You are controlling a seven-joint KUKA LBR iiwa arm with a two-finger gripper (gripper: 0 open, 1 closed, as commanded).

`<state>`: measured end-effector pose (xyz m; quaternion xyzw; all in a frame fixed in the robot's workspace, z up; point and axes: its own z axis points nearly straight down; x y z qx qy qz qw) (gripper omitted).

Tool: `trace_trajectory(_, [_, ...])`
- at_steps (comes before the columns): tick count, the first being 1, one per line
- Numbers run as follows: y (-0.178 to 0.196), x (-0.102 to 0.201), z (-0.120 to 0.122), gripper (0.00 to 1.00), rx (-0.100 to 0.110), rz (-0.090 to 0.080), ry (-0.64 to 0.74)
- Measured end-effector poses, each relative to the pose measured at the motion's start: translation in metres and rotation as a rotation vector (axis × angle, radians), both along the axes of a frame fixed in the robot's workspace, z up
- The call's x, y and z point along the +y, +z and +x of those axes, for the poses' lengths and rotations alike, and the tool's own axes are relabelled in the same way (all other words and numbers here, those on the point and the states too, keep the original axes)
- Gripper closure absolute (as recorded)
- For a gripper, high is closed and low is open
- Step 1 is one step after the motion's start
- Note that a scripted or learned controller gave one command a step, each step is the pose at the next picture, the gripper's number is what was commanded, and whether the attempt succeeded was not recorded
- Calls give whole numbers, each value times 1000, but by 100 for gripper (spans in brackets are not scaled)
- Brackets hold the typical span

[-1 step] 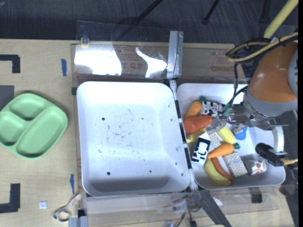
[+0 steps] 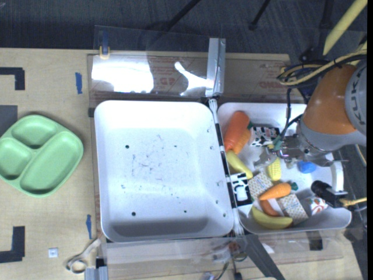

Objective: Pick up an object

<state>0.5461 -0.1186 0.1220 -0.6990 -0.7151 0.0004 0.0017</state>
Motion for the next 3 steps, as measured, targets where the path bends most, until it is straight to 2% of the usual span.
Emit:
trace_trajectory(1, [-37,-29,8,0,-7,1,-43])
trace_trajectory(2, [-36,-6,42,0,-6,-2,-239])
trace_trajectory(3, [-29,-5,44,100,-6,-2,-235])
